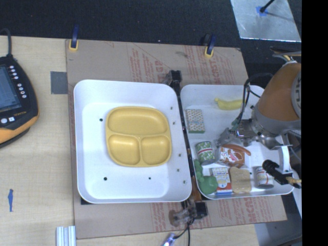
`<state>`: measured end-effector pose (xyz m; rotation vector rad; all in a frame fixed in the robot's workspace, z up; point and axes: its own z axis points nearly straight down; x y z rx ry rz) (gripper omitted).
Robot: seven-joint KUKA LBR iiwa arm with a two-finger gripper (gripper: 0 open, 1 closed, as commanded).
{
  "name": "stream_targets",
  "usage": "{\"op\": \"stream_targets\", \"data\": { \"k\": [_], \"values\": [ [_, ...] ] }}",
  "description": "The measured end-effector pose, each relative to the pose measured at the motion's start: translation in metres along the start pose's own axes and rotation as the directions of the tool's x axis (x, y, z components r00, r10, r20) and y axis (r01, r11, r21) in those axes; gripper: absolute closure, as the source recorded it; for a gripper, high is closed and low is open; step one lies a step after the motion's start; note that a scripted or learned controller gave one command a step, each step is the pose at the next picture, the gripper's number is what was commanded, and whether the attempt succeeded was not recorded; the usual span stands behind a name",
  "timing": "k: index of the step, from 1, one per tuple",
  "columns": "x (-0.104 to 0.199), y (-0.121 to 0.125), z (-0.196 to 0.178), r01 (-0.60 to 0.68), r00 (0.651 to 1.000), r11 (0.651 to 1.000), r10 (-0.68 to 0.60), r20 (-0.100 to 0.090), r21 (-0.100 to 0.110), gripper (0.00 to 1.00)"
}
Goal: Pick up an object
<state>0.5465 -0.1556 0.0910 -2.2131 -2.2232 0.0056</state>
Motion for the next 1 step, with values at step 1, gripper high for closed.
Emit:
{"op": "stream_targets", "data": {
  "k": [1],
  "values": [
    [0.0137, 0.0866, -0.0016, -0.002, 1.0, 1.0, 0.002, 0.0, -0.004, 0.0]
  ]
}}
